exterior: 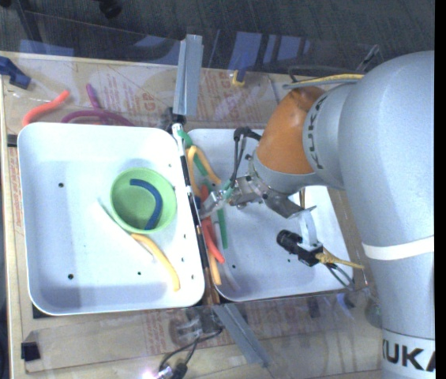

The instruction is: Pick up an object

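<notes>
Arm (380, 156): grey, orange band, reaches in from the right and covers much of the right bin (270, 283). Bench (128, 77) carries both bins side by side, with loose strips (an orange one (45, 107), a magenta one (96, 117)) lying behind the left bin (49, 235).

Left bin: green bowl (144, 200) near the middle, a blue strip (153, 200) curled inside it, a yellow strip (159, 255) trailing from under the bowl toward the near edge.

Right bin: a heap of thin sticks (207, 212), red, green and orange, packed against the left wall. This heap is the likeliest target.

Tool (224, 194): sits low at the edge of the heap, pointing toward the divider. Whether it is spread or closed cannot be told; the wrist and clutter blur it. Nothing is visibly gripped.

Judgement on the step: the arm looks to be at the grasp stage. To do it well, the tool should pick one stick lying on top, straddle it across its width, not along it, and close fully before lifting. The wall is close, so a straight vertical lift is safer than a drag. Risk: sticks are thin and tangled; one may slip, or several may come up and drop.
</notes>
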